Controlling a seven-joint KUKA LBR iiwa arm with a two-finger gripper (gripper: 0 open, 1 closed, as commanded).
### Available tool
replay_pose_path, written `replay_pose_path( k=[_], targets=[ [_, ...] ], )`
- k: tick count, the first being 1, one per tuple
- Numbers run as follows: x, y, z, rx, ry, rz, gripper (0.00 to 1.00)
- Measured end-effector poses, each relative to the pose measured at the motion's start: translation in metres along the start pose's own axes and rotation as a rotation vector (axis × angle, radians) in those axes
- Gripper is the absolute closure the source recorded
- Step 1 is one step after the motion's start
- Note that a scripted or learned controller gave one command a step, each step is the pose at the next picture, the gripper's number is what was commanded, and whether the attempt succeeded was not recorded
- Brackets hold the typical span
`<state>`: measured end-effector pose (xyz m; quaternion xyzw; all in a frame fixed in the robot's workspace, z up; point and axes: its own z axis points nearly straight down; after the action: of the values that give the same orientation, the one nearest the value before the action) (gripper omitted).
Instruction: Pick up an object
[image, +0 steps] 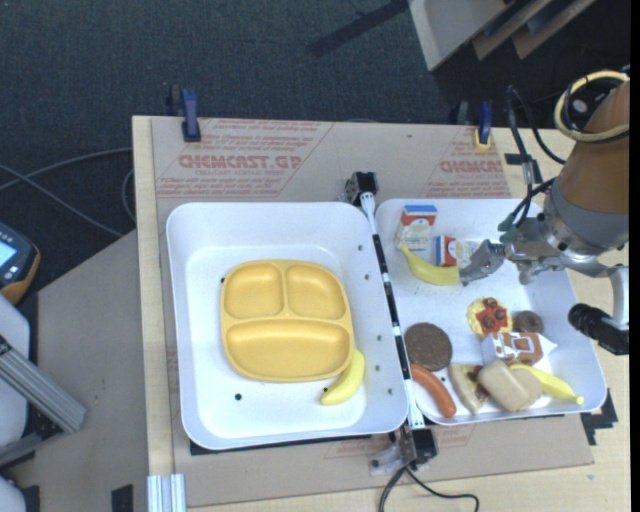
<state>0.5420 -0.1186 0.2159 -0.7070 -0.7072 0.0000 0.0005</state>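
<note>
The arm (590, 190) comes in from the right and hangs over the right bin (590, 300), with the gripper (480, 262) low over the back half of it. From where I stand the fingers look spread and nothing sits between them, so I read the jaws as released and holding nothing.

Just beside the fingertips lies a banana (430, 270), curved, with a milk carton (418, 225) and a small red-and-white box (449, 248) close behind it. That banana is the nearest thing to take, I'd say. Nearer the front of the same bin sit a brown patty (429, 344), a small pizza (489, 317), a sausage (433, 390), a bread roll (507, 386) and a second banana (552, 384), all packed tight together.

The left bin (200, 300) holds a yellow tray (285, 320) with three compartments and another banana (346, 380) touching the tray's front right corner.

To do this well, I'd want the gripper shifted slightly left until the near banana's middle lies squarely between the fingers, jaws set across its narrow width, not along its curve. Drop straight down, keeping clear of the box behind, close only once the fingers straddle it, then lift straight so it doesn't drag the carton along
</note>
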Motion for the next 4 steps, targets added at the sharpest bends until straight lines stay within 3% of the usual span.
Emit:
replay_pose_path(
  k=[1, 2, 3, 4],
  targets=[
    [-0.074, -0.002, 0.108, 0.008, -0.001, 0.007, 0.00],
    [-0.040, 0.006, 0.129, -0.005, -0.006, 0.000, 0.00],
    [-0.005, 0.092, 0.082, -0.013, -0.002, -0.007, 0.00],
    [0.020, 0.077, 0.125, -0.003, -0.006, -0.001, 0.00]
  ],
)
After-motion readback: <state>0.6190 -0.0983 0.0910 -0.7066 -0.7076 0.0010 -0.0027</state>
